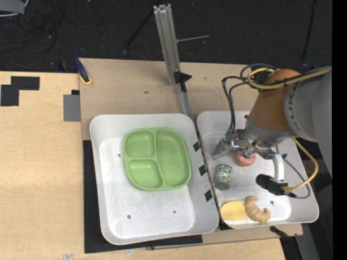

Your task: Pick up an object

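My gripper hangs low over the upper middle of the right bin, with the arm's orange band above it. A small pink and red round object lies just beside and below the gripper on the right, partly covered by the wrist. A green patterned can lies a short way in front of the gripper, near the bin's left wall. A yellow rounded piece and a tan curled, croissant-like piece rest at the bin's front edge.
The left bin holds a green divided plate in its upper half. A metal post rises behind the bins. Black clips sit on the wall between the two bins.
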Action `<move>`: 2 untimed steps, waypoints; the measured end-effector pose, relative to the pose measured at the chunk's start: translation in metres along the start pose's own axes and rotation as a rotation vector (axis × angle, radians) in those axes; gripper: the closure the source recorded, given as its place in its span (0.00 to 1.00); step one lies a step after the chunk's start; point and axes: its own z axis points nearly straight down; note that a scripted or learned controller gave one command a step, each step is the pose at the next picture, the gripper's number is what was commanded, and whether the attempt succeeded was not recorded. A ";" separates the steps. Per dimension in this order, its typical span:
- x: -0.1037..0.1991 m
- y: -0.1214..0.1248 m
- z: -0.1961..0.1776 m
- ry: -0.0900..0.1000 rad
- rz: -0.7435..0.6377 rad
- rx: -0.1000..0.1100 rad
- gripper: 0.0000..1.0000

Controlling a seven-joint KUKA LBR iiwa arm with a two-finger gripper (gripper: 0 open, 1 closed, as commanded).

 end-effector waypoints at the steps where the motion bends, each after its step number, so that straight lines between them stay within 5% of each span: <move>1: -0.005 0.003 -0.014 -0.010 0.004 -0.010 1.00; 2: -0.014 0.005 -0.073 0.005 0.003 0.014 1.00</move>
